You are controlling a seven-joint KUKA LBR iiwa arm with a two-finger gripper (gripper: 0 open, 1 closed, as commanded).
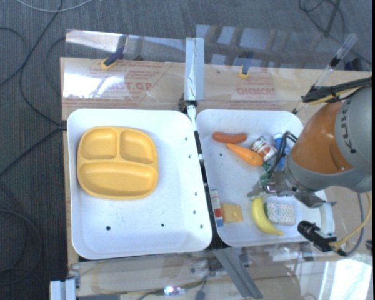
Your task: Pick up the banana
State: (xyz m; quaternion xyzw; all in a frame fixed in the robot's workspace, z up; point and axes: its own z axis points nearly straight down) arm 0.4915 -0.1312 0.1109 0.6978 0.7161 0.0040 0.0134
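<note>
The banana [263,217] is lying in the right bin [237,120], just beside the cracker [232,213], not yet lifted. The gripper [270,186] is hovering just above it; I cannot tell whether it is gaping or closed.

bins: I count 2 white ones, left bin [81,230] and right bin [237,119], side by side
yellow tray: 1, 3 compartments [117,162], in the bin away from the gripper [267,186]
banana: 1 [261,217], just below the gripper tip as I see it
carrot: 1 [244,154], up-left of the tip
sausage: 1 [229,137], beyond the carrot, farther from the tip
can: 1 small [260,145], just above the tip
cracker/toast square: 1 [232,213], left of the banana
speckled white block: 1 [280,213], right beside the banana
blue item: 1 [278,144], partly under the arm, can't tell what
arm: 1, w/ 1 gripper
</note>
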